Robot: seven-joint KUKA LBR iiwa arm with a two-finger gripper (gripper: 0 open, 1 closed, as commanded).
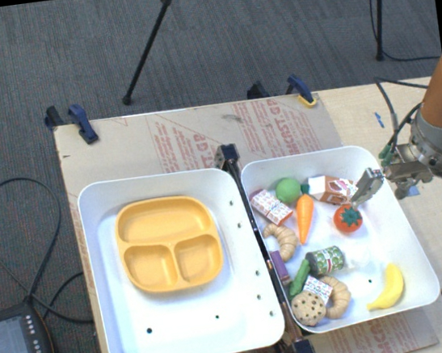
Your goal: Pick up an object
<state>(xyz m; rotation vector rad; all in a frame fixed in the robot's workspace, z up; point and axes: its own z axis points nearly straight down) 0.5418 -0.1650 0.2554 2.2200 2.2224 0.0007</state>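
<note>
My gripper point(364, 190) reaches in from the right over the right bin point(407, 223), its tip just above and to the right of a red toy tomato point(348, 220). Nothing shows as held. Left of the tomato lie an orange carrot point(304, 216) and a green ball point(288, 189). A brown and white box point(334, 188) sits right behind the tomato. A green can point(325, 260) lies near the bin's middle, and a yellow banana point(386, 287) rests in the front right corner.
The right bin also holds a small carton point(270, 205), a croissant point(283, 241), a cookie point(307, 308) and a pretzel point(336, 295) along its left and front. The left bin point(115, 325) bears a yellow divided plate point(169, 242). Blue clamps point(83, 122) grip the bench's back edge.
</note>
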